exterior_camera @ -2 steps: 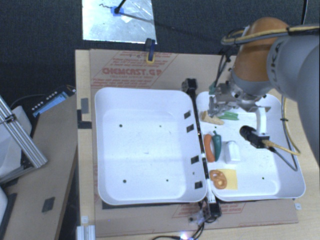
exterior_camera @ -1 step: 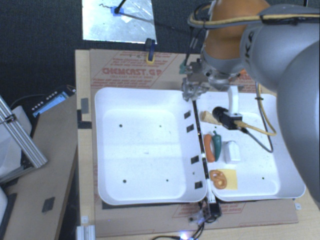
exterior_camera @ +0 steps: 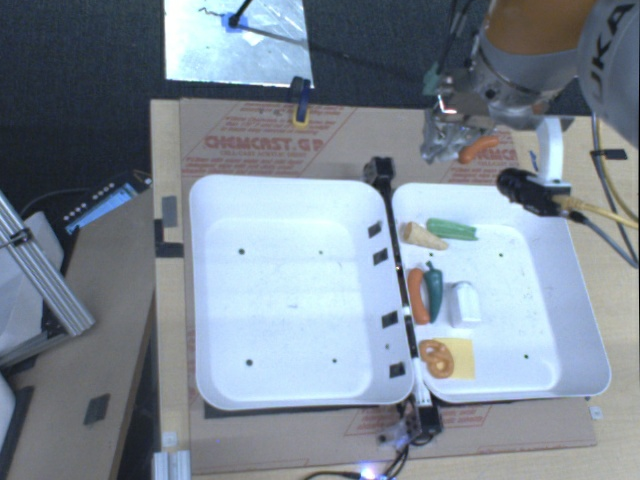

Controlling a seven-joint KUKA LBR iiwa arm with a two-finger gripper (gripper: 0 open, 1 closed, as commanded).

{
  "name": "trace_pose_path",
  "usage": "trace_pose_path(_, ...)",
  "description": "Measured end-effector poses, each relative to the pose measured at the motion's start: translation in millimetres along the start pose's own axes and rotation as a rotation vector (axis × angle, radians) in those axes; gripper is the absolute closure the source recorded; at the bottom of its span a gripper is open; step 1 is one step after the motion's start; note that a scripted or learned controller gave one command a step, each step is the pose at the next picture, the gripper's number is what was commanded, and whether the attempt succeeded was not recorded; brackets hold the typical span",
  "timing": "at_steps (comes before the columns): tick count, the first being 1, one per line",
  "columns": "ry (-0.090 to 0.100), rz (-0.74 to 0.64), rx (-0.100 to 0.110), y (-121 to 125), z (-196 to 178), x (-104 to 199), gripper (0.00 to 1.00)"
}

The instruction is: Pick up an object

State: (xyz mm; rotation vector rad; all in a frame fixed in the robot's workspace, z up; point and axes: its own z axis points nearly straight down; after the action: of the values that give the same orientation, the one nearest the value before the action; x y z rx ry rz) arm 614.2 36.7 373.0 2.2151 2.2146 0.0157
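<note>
Two bins: your right bin (exterior_camera: 560, 298) carries every loose item.
Gripper (exterior_camera: 447, 138): above that bin's far edge, fingers pinching an orange carrot-like piece (exterior_camera: 478, 147).
Near the divider: green pod (exterior_camera: 452, 229), cream wedge (exterior_camera: 421, 235), orange piece (exterior_camera: 418, 296), green pepper (exterior_camera: 434, 288), white block (exterior_camera: 463, 302), pretzel (exterior_camera: 436, 357), yellow square (exterior_camera: 460, 356).
Left bin (exterior_camera: 290, 288): white.

The brown board (exterior_camera: 270, 133) under the bins had red words printed near its top edge. They read "CHEMCAST GP". Smaller red print elsewhere was too blurry.
</note>
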Motion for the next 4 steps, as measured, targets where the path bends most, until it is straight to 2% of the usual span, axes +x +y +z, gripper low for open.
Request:
trace_pose_path(1,0.001,-0.008,0.005,29.0,-40.3,63.4,1.0)
trace_pose_path(2,0.002,-0.009,0.007,19.1,-100.2,152.8,1.0)
trace_pose_path(3,-0.001,-0.008,0.022,-14.7,26.9,200.2,1.0)
trace_pose_path(4,0.006,-0.007,-0.002,-24.7,-143.7,197.4,1.0)
